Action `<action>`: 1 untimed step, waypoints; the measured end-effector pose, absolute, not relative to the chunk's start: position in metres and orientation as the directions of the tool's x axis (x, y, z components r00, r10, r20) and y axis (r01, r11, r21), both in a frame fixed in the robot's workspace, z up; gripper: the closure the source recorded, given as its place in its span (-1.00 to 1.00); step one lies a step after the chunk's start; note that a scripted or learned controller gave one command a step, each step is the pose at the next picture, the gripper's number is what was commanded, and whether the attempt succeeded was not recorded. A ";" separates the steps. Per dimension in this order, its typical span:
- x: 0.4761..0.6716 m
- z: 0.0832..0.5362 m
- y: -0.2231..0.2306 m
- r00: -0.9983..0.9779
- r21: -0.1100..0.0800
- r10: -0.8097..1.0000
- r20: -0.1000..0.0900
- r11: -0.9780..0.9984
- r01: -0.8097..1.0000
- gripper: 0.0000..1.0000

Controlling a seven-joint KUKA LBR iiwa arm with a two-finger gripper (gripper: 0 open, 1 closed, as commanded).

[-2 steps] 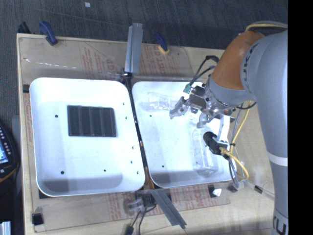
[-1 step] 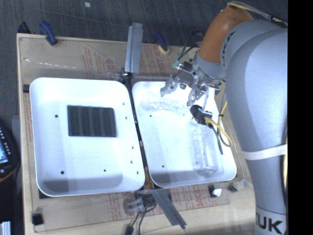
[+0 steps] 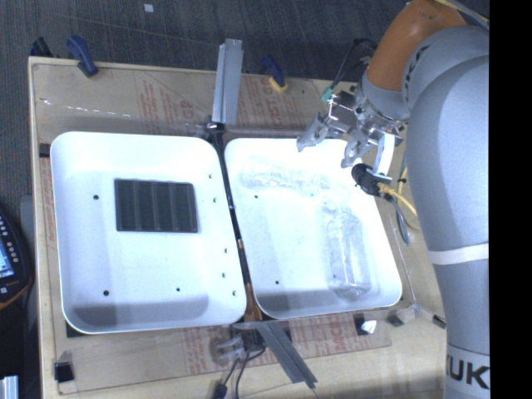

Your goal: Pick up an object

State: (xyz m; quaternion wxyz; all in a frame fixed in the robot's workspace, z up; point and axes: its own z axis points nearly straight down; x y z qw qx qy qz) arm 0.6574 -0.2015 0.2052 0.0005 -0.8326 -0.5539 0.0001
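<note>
Watching the end effector [image 3: 331,145], released and bare at the frame's upper right, I fear it slips off the clear bottle [image 3: 347,252] below.

Both white bins [image 3: 137,152] [image 3: 274,293] look like smooth, faintly glossy plastic. A matt dark ribbed panel [image 3: 156,205] lies in the left one. Two clear plastic bottles [image 3: 347,252] [image 3: 278,178] glint in the right one. The desk [image 3: 125,86] looks like pale matt board.
</note>
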 end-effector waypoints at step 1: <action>0.619 0.198 -0.192 0.456 -0.006 0.890 -0.001 -0.456 0.890 -1.00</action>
